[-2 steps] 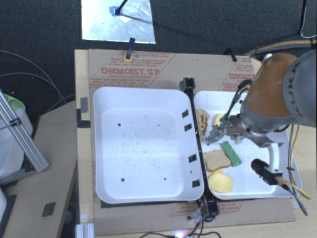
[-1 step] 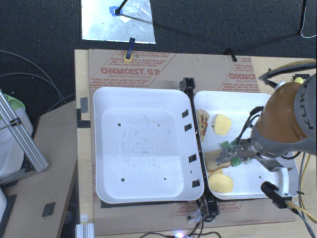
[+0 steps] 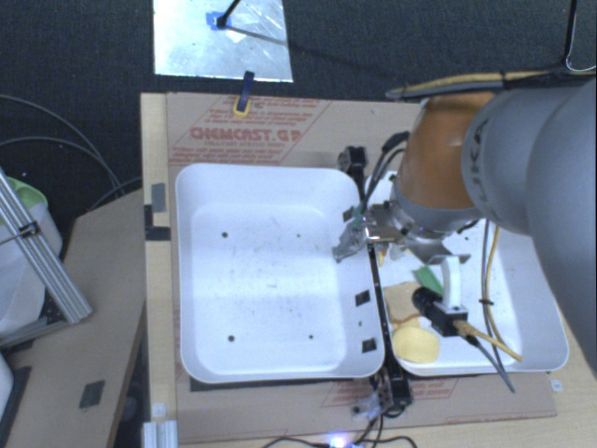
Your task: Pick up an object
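Observation:
The grey arm with its orange band reaches in from the right and hangs over the right bin. My gripper sits low at that bin's left wall, right by the divider between the two bins. A yellow rounded object lies at the near left corner of the right bin. Just above it rests a tan flat piece, and a small green object peeks out beside the wrist. The arm hides most of the right bin's contents.
The left bin stands beside it, its white floor speckled with a few dark dots. Both bins rest on a cardboard sheet. A shiny metal plate lies behind the bench, and an aluminium frame stands at the far left.

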Controlling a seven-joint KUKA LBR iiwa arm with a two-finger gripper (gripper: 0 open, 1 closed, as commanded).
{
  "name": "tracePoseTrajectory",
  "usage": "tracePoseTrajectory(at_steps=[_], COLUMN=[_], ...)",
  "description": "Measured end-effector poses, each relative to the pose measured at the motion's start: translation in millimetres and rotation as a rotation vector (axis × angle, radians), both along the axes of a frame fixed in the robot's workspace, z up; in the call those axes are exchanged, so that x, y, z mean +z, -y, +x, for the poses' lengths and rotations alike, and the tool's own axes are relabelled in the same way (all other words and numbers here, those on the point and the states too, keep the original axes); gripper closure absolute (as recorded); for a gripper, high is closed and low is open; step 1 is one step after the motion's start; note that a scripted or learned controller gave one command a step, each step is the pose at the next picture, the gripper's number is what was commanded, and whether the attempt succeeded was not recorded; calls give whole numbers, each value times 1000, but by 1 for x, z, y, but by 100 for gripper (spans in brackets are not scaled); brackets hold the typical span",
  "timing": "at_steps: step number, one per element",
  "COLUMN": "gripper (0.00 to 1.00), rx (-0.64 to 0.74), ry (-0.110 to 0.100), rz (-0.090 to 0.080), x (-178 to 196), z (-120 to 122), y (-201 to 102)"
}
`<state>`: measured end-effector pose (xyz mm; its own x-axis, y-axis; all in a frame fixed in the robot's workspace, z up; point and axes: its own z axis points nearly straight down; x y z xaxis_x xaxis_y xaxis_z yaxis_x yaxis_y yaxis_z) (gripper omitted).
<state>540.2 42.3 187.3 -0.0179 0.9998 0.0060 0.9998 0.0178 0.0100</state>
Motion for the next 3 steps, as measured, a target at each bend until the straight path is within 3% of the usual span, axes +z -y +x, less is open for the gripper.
tracePoseTrajectory(at_steps=[1,2,3], gripper=[0,0,0], rx=[-9,-12,-18], ry=[0,6,-26], rz=[-4,-4,-7], x=[-2,123,-11], z=[89,89,23], y=[-46,-41,-36])
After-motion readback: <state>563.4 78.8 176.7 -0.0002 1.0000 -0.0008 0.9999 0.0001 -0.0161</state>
